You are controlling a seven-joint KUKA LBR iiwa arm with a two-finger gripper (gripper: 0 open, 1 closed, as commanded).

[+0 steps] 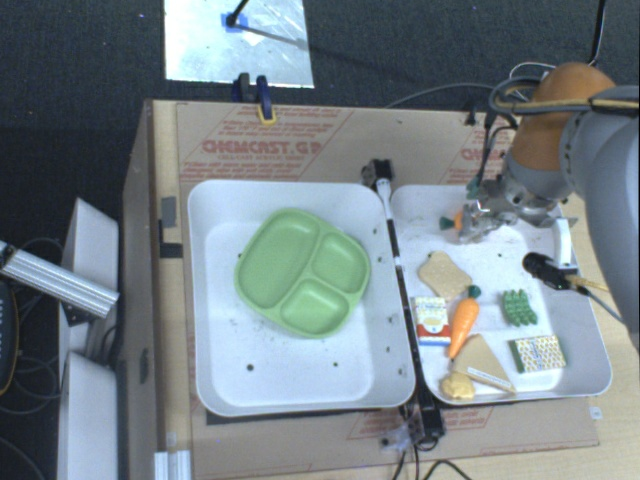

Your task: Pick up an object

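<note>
Reaching into the right bin (585,363), your claw (476,218) is hanging low near the far wall, so you are looking at the approach step of a pick, with nothing lifted yet. How wide the claw is standing is not something I am able to tell from this angle, and I am not seeing anything held in it.

Closest to it is a small orange-and-teal piece (451,223), lying just beside the claw on the side toward the left bin (230,368). I am judging that to be the likeliest target. The other candidates are lying nearer the camera than the claw: a slice of toast (443,273), then a carrot (462,323), a green bunch (517,308) and a patterned block (535,351). The green plate (303,271) is sitting well apart in the left bin.

For the next move, you are needing a small shift toward that little piece, centring over it before closing. Being small and close to the bin wall, it is probably going to slip aside easily.
</note>
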